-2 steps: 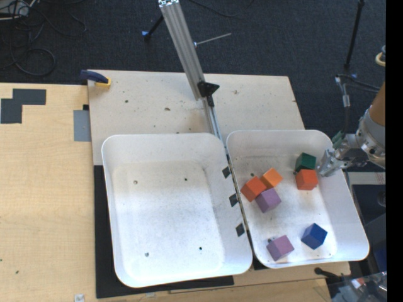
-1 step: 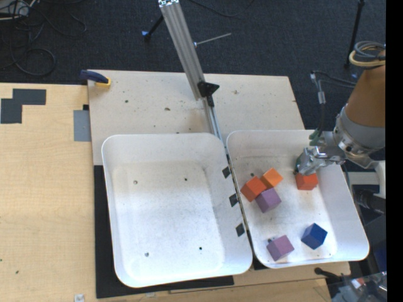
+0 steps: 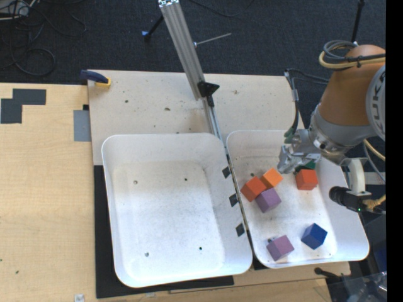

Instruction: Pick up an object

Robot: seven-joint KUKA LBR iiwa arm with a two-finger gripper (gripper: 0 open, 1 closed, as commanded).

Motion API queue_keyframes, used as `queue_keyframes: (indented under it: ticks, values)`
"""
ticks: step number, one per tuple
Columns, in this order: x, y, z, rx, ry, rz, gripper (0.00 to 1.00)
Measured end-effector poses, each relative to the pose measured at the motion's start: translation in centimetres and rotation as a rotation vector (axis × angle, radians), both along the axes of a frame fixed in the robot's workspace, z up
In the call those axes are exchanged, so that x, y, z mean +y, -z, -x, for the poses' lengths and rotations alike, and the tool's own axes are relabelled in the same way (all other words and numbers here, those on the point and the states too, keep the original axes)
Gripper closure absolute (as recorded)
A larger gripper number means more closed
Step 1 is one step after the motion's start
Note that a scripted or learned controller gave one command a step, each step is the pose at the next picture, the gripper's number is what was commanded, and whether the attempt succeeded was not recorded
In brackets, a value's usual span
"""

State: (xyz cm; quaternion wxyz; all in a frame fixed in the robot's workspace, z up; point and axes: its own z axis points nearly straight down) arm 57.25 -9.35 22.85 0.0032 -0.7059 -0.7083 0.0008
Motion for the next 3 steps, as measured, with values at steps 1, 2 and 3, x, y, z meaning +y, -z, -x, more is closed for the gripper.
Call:
queue_keyframes:
  ticks: [1, 2, 3]
  values:
    - [5.3, -1.0, -1.8, -0.005, -0.001, 0.001, 1.0]
    - [9.7, -1.5, -3.7, -0.005, 0.0, 0.002, 1.0]
    - [15.4, -1.7, -5.0, -0.005, 0.0, 0.002, 1.0]
